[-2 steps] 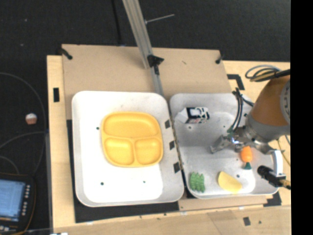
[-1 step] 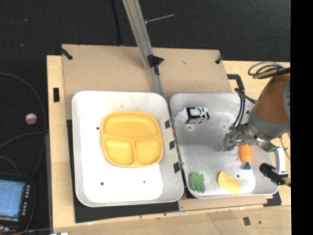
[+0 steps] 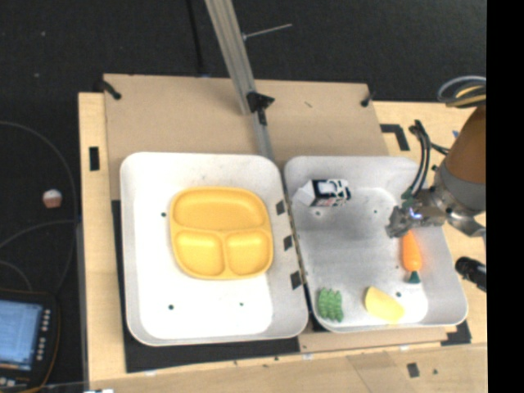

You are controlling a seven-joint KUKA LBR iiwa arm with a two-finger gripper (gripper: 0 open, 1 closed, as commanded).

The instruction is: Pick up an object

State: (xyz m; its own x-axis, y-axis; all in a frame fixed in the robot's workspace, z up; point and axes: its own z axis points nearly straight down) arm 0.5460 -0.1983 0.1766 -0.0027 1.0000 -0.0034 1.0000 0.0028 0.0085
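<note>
The right bin (image 3: 360,228) holds an orange toy carrot (image 3: 411,254) near its right wall, a yellow lemon-shaped piece (image 3: 383,304) and a small green piece (image 3: 329,303) at the front, and a black-and-white object (image 3: 326,191) at the back left. My gripper (image 3: 408,221) hangs over the right side of that bin, just above the carrot's upper end. Whether it touches the carrot is unclear.
The left bin (image 3: 147,301) holds a yellow three-compartment plate (image 3: 221,232). A metal pole (image 3: 233,51) slants up from between the bins at the back. The arm's cables (image 3: 422,158) hang over the right bin's back right corner.
</note>
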